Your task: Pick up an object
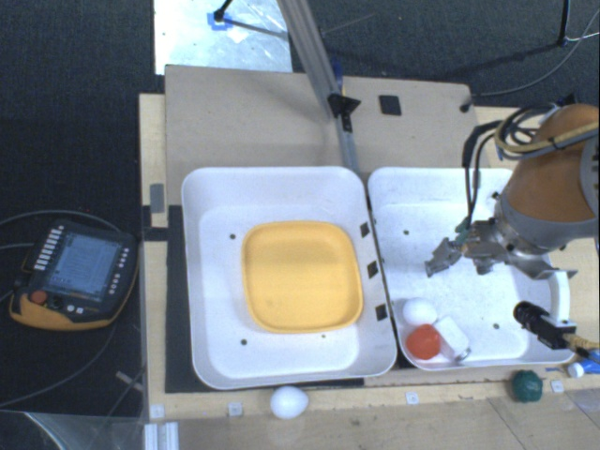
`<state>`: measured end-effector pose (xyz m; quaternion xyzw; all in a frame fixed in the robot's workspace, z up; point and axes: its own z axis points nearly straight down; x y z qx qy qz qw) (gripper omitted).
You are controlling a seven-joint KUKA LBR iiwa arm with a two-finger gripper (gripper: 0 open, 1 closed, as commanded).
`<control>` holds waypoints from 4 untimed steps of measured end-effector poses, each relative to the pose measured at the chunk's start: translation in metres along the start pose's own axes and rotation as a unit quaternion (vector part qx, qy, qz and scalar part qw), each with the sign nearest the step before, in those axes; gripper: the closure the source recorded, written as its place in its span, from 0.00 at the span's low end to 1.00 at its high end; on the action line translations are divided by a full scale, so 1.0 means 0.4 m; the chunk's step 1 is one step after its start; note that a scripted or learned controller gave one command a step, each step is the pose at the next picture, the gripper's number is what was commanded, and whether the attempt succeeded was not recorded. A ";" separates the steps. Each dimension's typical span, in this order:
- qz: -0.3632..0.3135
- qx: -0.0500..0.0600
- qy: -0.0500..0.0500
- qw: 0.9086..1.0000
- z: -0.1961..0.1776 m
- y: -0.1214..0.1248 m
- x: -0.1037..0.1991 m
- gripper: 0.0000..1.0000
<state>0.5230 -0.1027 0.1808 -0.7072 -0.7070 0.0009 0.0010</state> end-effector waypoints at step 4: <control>0.000 -0.004 0.000 1.000 0.079 0.027 -0.015 1.00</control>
